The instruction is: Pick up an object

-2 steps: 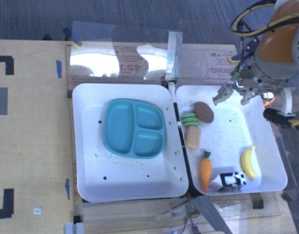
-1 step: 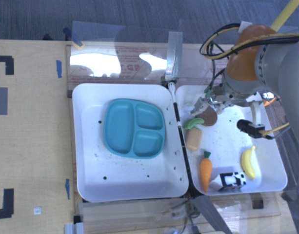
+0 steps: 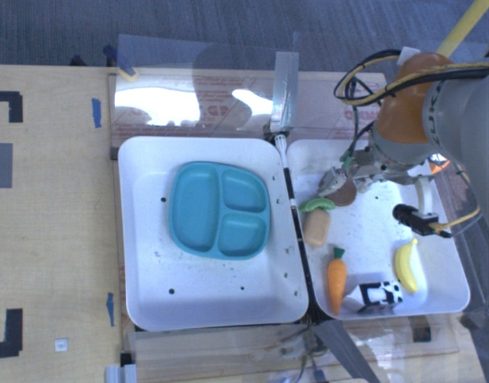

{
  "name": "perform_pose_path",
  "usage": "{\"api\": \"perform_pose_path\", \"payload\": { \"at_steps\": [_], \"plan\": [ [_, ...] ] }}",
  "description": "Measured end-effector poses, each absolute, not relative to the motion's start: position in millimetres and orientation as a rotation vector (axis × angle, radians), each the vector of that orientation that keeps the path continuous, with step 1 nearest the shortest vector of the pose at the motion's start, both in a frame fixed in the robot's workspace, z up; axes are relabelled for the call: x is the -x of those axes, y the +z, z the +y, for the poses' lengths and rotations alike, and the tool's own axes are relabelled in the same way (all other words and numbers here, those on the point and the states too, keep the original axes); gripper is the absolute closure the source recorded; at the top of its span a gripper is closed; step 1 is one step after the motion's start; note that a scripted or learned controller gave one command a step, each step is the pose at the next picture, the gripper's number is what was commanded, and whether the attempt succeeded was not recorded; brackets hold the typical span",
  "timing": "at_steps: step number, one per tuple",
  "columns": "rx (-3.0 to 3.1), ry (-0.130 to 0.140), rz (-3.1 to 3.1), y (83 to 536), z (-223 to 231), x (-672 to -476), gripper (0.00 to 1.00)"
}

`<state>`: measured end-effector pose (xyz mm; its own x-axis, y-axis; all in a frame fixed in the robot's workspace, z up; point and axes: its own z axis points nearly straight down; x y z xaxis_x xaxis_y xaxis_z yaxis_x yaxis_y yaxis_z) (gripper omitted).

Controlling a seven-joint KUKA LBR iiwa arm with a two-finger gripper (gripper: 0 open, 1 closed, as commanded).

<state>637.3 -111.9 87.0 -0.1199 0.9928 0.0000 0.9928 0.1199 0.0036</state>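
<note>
Two bins are sitting side by side on the table. A divided tray is lying in the middle of the left bin. In the right bin, a brown piece is lying near the back left, just in front of it a pea pod and a potato. A carrot is lying nearer the front; a toy cow is standing to its right, with a banana beside that, toward the right wall.

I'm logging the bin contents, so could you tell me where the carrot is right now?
The carrot lies in the right bin, near its front left corner, just below the beige potato-like piece and left of the black-and-white toy.
</note>
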Motion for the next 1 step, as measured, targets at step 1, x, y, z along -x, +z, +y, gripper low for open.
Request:
{"api": "perform_pose_path", "payload": {
  "at_steps": [1],
  "plan": [
    [-2.083,0.008,2.344,98.3,-113.1,-638.4,1.0]
  ]
}}
